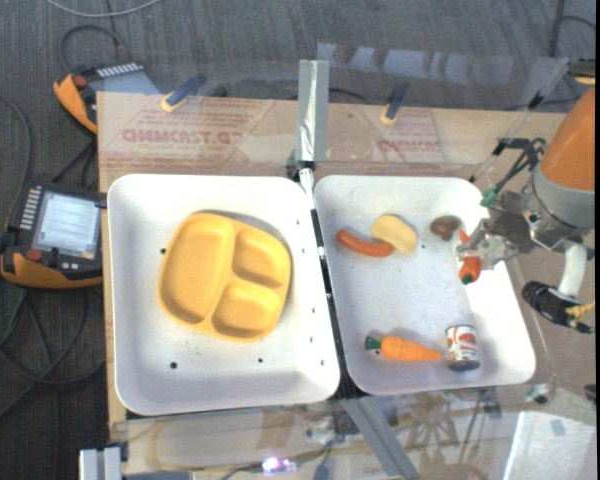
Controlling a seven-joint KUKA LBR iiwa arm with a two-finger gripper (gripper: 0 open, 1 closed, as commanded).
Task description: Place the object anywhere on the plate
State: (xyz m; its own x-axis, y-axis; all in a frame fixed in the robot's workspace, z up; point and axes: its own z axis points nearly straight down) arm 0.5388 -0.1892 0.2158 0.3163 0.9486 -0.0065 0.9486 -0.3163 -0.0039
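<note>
I judge the task barely begun: the yellow divided plate [226,275] sits in the left bin [130,368] with all three compartments bare, so the whole transfer across the divider is left to do. My end effector [477,251] hangs over the right edge of the right bin [510,368], and a small red-orange piece [469,267] with a green tip shows just below it. It may be pinched there, but I cannot tell whether the end effector is spread or pressed together, nor whether that piece is lifted or lying on the bin floor. If that is my object, it looks short, glossy and slim, like a toy vegetable. Elsewhere in that bin lie a toy sausage [364,245], a yellow wedge [395,232], a brown lump [444,227], a toy carrot [408,348] and a small can [462,347].
</note>
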